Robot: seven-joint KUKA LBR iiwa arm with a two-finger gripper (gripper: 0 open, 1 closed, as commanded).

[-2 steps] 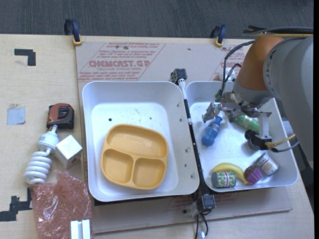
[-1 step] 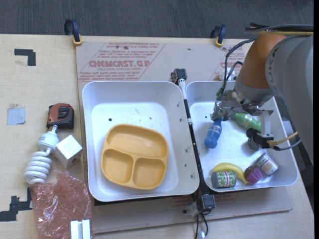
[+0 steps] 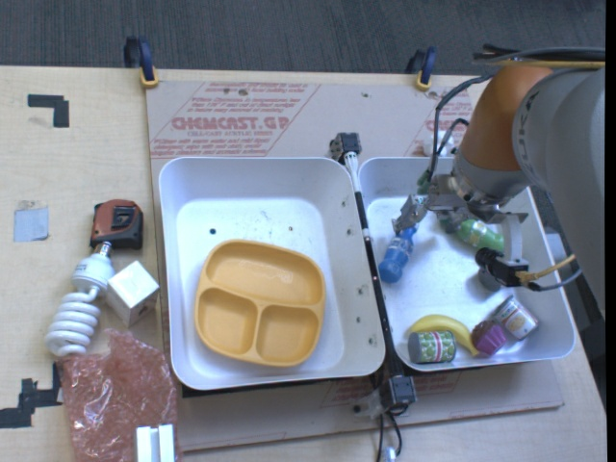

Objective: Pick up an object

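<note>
A: Bottle of blue plastic (image 3: 394, 258), whereabouts?
B: Lying at a slant in the right shallow white bin (image 3: 438, 287), close to the left wall, narrow end pointing up at the tool (image 3: 412, 215).
A: Gripped?
B: Cannot tell. Just above the narrow end, perhaps touching. Cannot tell either whether spread or pressed together.
A: And above that?
B: Grey arm with orange band (image 3: 500, 114), reaching in from the right over the bin's far half.
A: Same bin, anything else?
B: Green crumpled thing (image 3: 476, 231) under the wrist. Along the near wall, yellow banana (image 3: 445, 325) curved over a small green can (image 3: 431, 347), then a purple-and-silver container (image 3: 502, 325) just beside them.
A: Other bin?
B: Left shallow white bin (image 3: 250, 215), holding a yellow three-part plastic plate (image 3: 258, 301).
A: Out on the counter (image 3: 77, 162)?
B: Left of the bins: orange-and-black tape measure (image 3: 116, 224), white spiral light bulb (image 3: 77, 306), white cube (image 3: 133, 285), pinkish mesh bag (image 3: 115, 388).
</note>
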